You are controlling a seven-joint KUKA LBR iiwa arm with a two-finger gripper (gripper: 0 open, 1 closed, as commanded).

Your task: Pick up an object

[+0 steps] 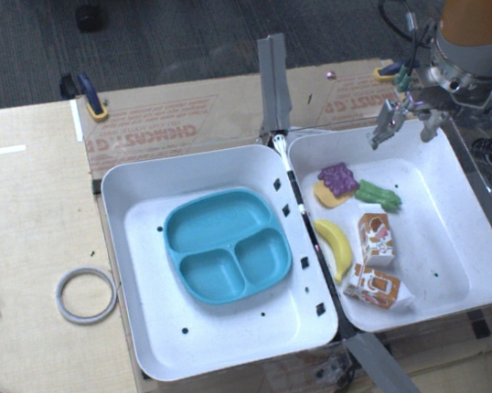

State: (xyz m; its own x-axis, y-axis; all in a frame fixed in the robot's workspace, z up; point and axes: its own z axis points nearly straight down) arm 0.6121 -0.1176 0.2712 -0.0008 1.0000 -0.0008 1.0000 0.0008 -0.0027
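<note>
toy food lies mid right-hand bin (469,202): grapes (338,178), green piece (377,195), banana (334,246), two cartons (375,241). end effector (408,122) hovers upper right, fingers seemingly spread, holding nothing. approach step; next, descend leftward over one item.

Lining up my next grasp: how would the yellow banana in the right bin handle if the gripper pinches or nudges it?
The banana looks like smooth toy plastic, so probably light, stiff and somewhat slippery. Its curve suggests it would pivot rather than slide straight. It lies near the right bin's left wall, which may crowd the gripper.
</note>
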